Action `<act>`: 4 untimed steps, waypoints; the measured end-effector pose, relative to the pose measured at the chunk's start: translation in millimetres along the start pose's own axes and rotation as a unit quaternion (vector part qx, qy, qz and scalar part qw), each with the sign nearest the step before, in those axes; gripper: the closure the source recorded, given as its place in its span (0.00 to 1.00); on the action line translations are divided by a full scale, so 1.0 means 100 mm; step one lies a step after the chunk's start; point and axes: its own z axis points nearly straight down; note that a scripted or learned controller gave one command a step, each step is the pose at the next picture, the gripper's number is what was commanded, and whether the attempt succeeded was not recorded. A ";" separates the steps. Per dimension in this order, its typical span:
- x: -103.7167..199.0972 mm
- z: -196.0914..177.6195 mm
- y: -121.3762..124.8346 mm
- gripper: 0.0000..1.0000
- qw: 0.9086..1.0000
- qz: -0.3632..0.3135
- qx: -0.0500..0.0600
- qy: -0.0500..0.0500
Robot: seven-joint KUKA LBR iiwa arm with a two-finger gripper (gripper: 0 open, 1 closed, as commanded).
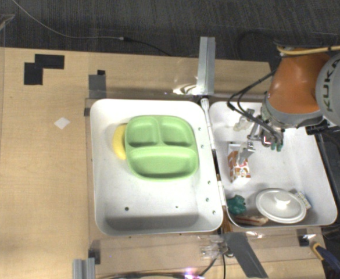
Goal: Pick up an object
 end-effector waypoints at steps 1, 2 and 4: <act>0.41 -0.34 -0.18 0.00 0.989 0.145 0.003 0.017; 0.62 -0.12 -0.05 0.00 0.978 0.208 0.003 0.013; 0.35 -0.18 -0.11 0.00 0.971 0.240 0.005 0.017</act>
